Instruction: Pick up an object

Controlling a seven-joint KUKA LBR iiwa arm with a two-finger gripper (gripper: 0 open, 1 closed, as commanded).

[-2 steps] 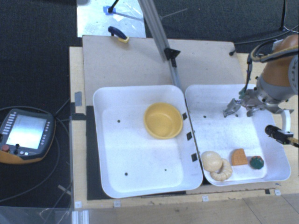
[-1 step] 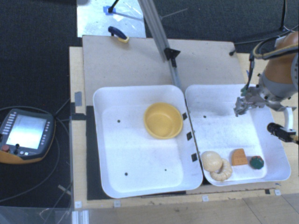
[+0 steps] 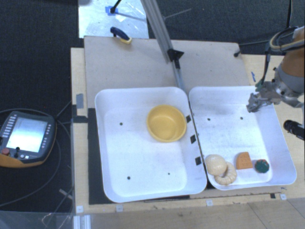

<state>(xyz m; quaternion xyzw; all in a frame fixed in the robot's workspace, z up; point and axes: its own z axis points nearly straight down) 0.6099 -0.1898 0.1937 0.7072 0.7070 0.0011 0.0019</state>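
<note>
Four small things sit in the near corner of the right bin (image 3: 271, 128): a cream lump (image 3: 215, 164) by the near-left wall, a pale curved piece (image 3: 227, 174) touching it, an orange wedge (image 3: 244, 161) just right of them, and a dark green ball (image 3: 261, 166) farthest right. Any of these could serve as the object to pick up. The row runs left to right along the near wall, and the curved piece's long axis bends roughly the same way; the wedge's narrower end seems to point far.

Farther back, the left bin (image 3: 114, 175) holds a yellow bowl (image 3: 166, 123), upright and open.

Over the far right side of the right bin hangs the claw (image 3: 253, 104), well apart from the group. The wedge and ball lie almost straight toward the near side from it, so the reach is likely nearward. Whether the claw is released or clenched cannot be told.
</note>
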